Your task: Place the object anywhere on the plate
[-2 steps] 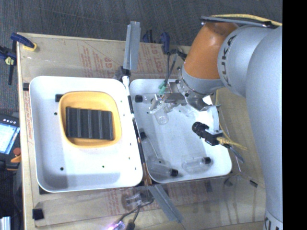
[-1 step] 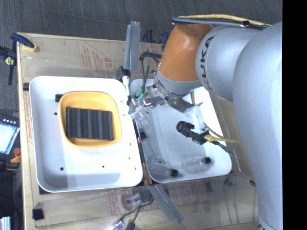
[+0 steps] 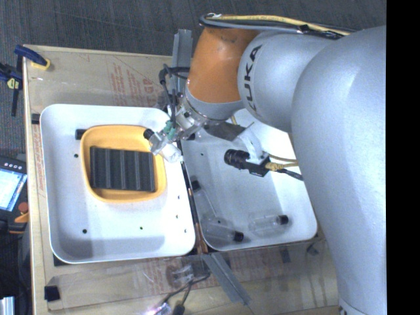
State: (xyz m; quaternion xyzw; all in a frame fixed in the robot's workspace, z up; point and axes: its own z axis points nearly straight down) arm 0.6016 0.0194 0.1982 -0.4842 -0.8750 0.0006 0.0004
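Observation:
A yellow plate (image 3: 125, 136) with a dark ridged centre lies in the left white bin (image 3: 72, 235). My gripper (image 3: 163, 139) hangs at the plate's right rim, close to the wall between the two bins. A small pale translucent thing (image 3: 170, 152) shows right at the gripper's tip, over the plate's edge; I cannot make out whether it is held. Two clear plastic bottles with dark caps (image 3: 222, 229) (image 3: 268, 223) lie along the near side of the right bin (image 3: 289, 195).
The grey arm and its orange band (image 3: 220, 64) cover the far part of the right bin. A black fitting with a yellow cable (image 3: 248, 160) juts out over that bin. Blue clamps (image 3: 31, 56) grip the bench's far left corner.

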